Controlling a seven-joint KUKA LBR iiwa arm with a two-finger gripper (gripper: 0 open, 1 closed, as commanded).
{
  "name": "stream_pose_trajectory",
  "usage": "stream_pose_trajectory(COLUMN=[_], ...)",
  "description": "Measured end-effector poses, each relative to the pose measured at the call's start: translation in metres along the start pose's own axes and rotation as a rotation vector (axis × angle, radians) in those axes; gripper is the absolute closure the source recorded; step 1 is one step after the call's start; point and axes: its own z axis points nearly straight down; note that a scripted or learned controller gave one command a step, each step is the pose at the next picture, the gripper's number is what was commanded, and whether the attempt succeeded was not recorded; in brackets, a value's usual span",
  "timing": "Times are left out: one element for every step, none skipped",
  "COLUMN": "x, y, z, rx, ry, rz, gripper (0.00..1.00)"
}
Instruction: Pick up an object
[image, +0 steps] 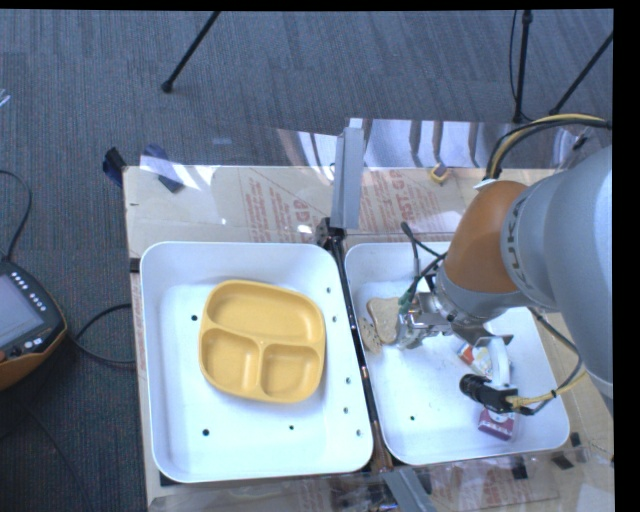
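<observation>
The hand (412, 328) hangs low in the right bin (440, 440), near its left wall, with a flat tan piece (381, 318) just to its left; I cannot tell its grip.

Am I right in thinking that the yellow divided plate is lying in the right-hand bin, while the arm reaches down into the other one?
Not quite: the camera view shows the yellow divided plate lying in the left-hand bin, not the right. The arm reaches down into the other one, the right-hand bin, as you said.
</observation>
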Motion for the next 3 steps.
stream_pose_trajectory(x=[-0.038,-0.012,-0.095], y=[-0.033,0.017,-0.005], z=[0.000,-0.001,-0.001], rx=[0.001,-0.001,0.000], ry=[-0.002,0.000,-0.003], rz=[0.005,0.000,0.007], gripper=[1.00,1.00,1.00])
